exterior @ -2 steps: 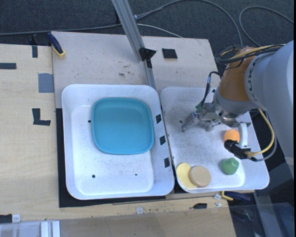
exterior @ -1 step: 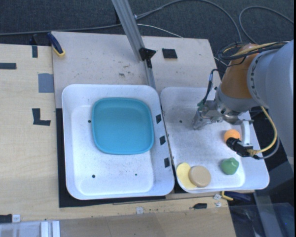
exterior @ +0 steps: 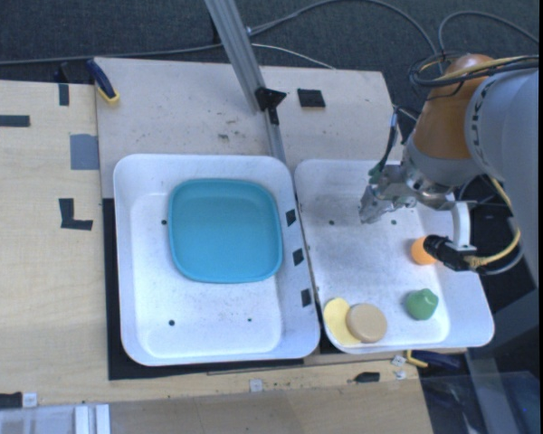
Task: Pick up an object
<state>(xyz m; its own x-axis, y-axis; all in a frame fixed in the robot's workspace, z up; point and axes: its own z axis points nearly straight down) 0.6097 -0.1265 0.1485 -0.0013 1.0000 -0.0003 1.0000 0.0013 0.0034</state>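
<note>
My gripper [exterior: 373, 208] hangs over the upper middle of the right bin [exterior: 344, 242], its fingers pointing down at bare bin floor with nothing seen between them. A small orange ball [exterior: 422, 250] lies to its lower right by the bin's right side, partly behind a black part of the arm. A green object [exterior: 422, 305] sits lower right. A tan round disc [exterior: 366, 322] rests on a yellow piece [exterior: 336, 318] at the bin's front edge.
The left bin [exterior: 145, 242] holds a blue square plate [exterior: 224, 230]. A metal pole [exterior: 244, 57] slants down from the top to the gap between the bins. Cables [exterior: 407, 25] loop behind the arm at upper right.
</note>
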